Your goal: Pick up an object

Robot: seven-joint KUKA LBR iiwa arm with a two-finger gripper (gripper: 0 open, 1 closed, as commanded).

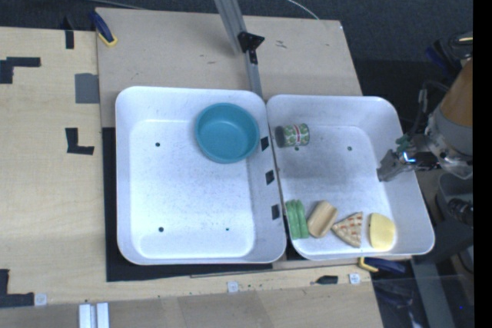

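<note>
Wooden counter (46, 188) beneath everything, bearing two shallow white bins side by side.

Left bin (138, 242) at 9 o'clock of the view's middle, holding a teal bowl (227, 133) upright near its 1 o'clock corner.

Right bin (338, 107) at 3 o'clock, touching the left bin along their shared wall.

Grey arm with orange band (460, 107) reaching in at 3 o'clock, wrist over the right bin's 3 o'clock rim.

Jaws (390, 166) dark, hanging just above that rim; too small and blurred to tell whether spread or pressed together; nothing seen between them.

Along the right bin's 6 o'clock wall, a row of toy foods: green vegetable (295, 218) at the 7 o'clock corner, tan bread roll (320, 218) just beside it, pizza slice (349, 229) next, yellow half-round piece (382, 232) at the 5 o'clock corner.

Small green-labelled can (292, 135) lying on its side at the right bin's 11 o'clock, well apart from the row.
</note>
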